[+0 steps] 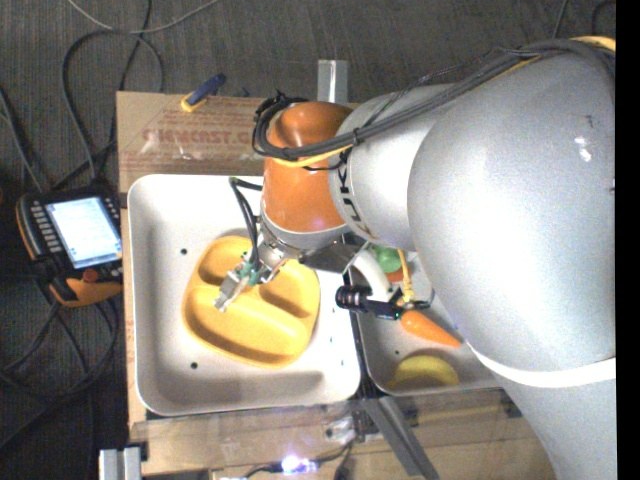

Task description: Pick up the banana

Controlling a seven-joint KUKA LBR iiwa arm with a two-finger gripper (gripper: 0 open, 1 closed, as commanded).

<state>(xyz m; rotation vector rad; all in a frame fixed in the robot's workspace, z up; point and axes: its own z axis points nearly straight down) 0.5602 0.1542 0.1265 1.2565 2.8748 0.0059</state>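
While cables (pixel 100 28) cross dark carpet (pixel 420 18), white bins (pixel 150 268) (two) sit on cardboard (pixel 180 128).

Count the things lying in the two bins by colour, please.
Yellow: 2, the divided plate and a rounded piece
Orange: 1, the carrot-like piece
Green: 1, a piece partly hidden by the arm
Total: 4

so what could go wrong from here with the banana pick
1. The gripper hangs over the yellow divided plate in the left bin, so it may close on the plate.
2. The yellow piece, possibly the banana, lies in the right bin beside the carrot, largely under the arm.
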